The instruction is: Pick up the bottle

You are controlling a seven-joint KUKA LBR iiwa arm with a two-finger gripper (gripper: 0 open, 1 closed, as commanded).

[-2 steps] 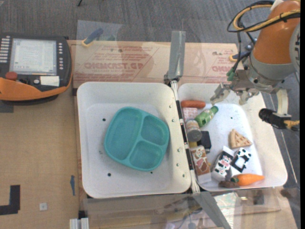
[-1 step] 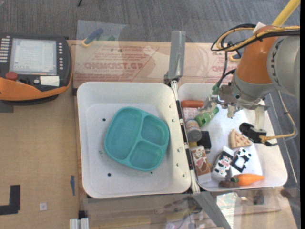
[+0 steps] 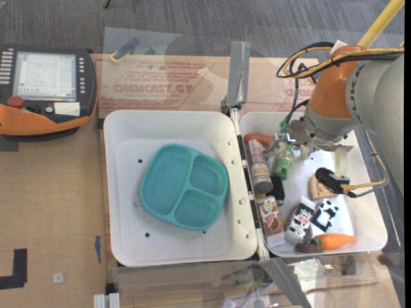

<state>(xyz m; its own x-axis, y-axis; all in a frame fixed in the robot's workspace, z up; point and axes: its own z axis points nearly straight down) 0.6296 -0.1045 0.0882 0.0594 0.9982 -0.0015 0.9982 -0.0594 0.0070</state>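
**Camera view: green bottle sits right under the gripper, in the right bin's upper left**

Camera view puts the green bottle [image 3: 282, 162] in the right bin [image 3: 371, 226], near its upper left corner, its long axis running roughly up and down the picture with the cap end toward the far wall. The gripper [image 3: 287, 143] hangs directly over that upper end, so the bottle extends from the fingertips toward the near side of the bin rather than off to either side. Whether the jaws are spread or closed, and whether they have the bottle, I cannot tell; the metal parts blur together at this size.

Just left of the bottle lies a brown jar-like container [image 3: 260, 172], alongside it and close to the wall between the bins, with an orange-red item [image 3: 258, 138] at the far corner. My judgement: the neighbour is close enough that a descent slightly off to the left could catch it instead.

The left bin [image 3: 122, 191] holds a teal divided plate [image 3: 185, 186], well apart from the action.
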